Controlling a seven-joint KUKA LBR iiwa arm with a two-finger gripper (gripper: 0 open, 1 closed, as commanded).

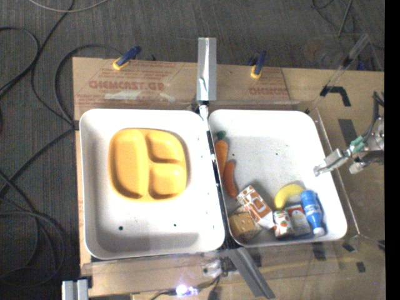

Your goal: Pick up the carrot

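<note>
Two shallow white bins are sitting side by side on the brown tabletop, touching along their inner rims. The left bin is holding a yellow divided plate, which is lying flat towards its upper half.

The carrot is lying in the right bin, close against the bin's left wall in the upper part, with its green top pointing to the far rim. Just below it, a reddish sausage-shaped toy is lying along the same wall, its upper end nearly touching the carrot's tip.

The rest of the things are crowding the near part of the right bin: an orange-and-white carton, a brown square biscuit-like piece, a small red-and-white carton, a banana and a blue bottle, all packed close together.

The gripper is reaching in from the right, hanging over the right rim of the right bin, well apart from the carrot and holding nothing that can be seen. Whether it is open or closed cannot be told from here.
</note>
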